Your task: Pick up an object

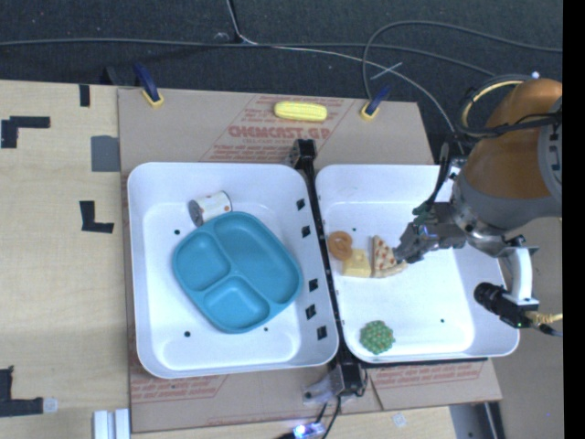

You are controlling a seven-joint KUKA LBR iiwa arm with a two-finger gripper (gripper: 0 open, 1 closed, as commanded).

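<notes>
Cardboard covers the surface under two white bins; the jaws (413,245) hang low in the right bin (430,186). Just to their left, nearly touching, lies a pizza-slice toy (385,257), its long axis pointing away from them toward the bin's near edge (a donut-like piece (341,243) sits beyond). Whether the jaws are parted or clenched, I cannot tell.

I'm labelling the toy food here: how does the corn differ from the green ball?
The corn is yellow and long, lying on its side; the green ball is round and bumpy. The corn lies on the cardboard behind both bins, while the green ball sits inside the right bin, near its front edge. The green ball lies nearer the gripper than the corn does. Neither touches anything else.
</notes>
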